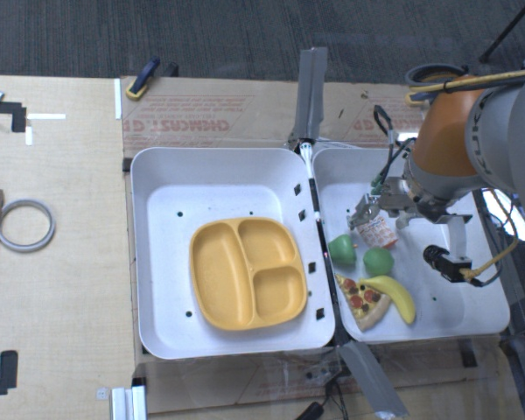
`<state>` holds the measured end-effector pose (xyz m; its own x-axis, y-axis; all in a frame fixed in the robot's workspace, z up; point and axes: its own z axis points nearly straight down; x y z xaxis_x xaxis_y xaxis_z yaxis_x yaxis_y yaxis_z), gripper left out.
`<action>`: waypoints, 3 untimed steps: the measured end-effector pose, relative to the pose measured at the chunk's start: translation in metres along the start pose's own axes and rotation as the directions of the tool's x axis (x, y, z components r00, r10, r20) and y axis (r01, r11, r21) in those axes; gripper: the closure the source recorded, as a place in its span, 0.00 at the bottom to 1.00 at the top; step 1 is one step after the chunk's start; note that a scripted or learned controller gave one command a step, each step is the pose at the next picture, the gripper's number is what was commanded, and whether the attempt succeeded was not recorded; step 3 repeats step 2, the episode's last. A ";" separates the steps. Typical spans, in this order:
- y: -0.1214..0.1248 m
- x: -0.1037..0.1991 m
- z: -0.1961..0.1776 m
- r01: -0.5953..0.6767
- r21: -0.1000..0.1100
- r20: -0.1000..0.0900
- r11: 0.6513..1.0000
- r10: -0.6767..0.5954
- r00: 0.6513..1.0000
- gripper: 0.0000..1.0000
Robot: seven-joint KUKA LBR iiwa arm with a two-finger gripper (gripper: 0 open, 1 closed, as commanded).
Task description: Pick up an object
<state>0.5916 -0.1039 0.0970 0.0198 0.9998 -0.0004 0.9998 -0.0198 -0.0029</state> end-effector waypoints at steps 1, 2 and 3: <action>0.000 -0.001 -0.009 -0.004 0.000 0.000 1.000 0.004 1.000 1.00; 0.067 0.019 -0.095 -0.143 -0.002 0.001 0.990 0.143 0.990 1.00; 0.067 0.019 -0.095 -0.143 -0.002 0.001 0.990 0.143 0.990 1.00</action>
